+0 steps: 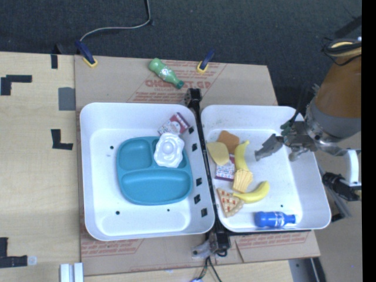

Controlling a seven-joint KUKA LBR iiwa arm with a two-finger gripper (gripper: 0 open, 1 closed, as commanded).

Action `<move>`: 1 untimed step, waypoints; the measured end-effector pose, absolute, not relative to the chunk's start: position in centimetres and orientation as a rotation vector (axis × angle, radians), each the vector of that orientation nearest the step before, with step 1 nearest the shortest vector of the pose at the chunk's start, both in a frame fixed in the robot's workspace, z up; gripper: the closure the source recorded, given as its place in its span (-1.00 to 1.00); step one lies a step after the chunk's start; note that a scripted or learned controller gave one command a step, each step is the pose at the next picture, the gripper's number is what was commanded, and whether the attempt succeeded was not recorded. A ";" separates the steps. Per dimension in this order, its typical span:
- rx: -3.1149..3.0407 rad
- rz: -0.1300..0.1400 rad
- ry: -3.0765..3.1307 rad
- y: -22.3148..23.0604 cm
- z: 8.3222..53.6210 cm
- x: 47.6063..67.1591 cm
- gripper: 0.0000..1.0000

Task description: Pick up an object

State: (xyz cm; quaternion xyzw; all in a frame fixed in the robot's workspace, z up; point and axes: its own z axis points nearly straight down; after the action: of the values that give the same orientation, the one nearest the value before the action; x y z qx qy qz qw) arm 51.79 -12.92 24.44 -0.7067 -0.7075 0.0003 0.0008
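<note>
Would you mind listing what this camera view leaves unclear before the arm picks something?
- Tool: blurred; whether it grips anything is unreadable.
- Small packet in the right bin: print too small to read.
- Wrapped item behind the fried-egg toy: partly hidden by it.
- Arm: cut off by the right edge.

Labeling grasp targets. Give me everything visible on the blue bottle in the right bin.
The blue bottle lies on its side near the front edge of the right bin, with its white cap end pointing right. It looks like glossy toy plastic, solid blue with a pale highlight. It rests on the bin floor, apart from the banana just above it. The gripper is well away, over the bin's upper part.
</note>
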 end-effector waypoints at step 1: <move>-2.218 0.002 -2.222 -8.0 18.4 54.7 -1.00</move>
State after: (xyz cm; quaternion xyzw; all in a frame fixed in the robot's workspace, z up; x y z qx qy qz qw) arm 54.70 -7.99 18.35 -0.7065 -0.7077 0.0008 0.0012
